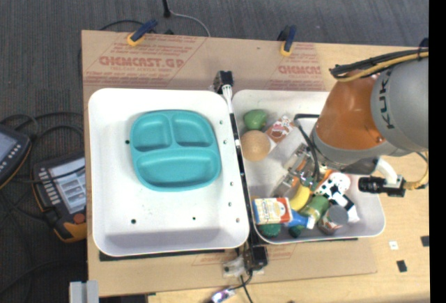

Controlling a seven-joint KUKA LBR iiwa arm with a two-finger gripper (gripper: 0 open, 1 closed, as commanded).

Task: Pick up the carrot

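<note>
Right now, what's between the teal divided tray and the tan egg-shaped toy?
In the camera view, bare white floor of the left bin, then the two bins' adjoining rims, lie between the teal divided tray and the tan egg-shaped toy. No loose object.

Teal divided tray (175,150) in left bin (111,225); green ball (255,118), tan ball (255,146) in right bin (373,223).

One camera hangs above the bench (139,58), looking down at a slant on both bins, the left bin (104,225) and right bin (369,221), from moderate height.
</note>
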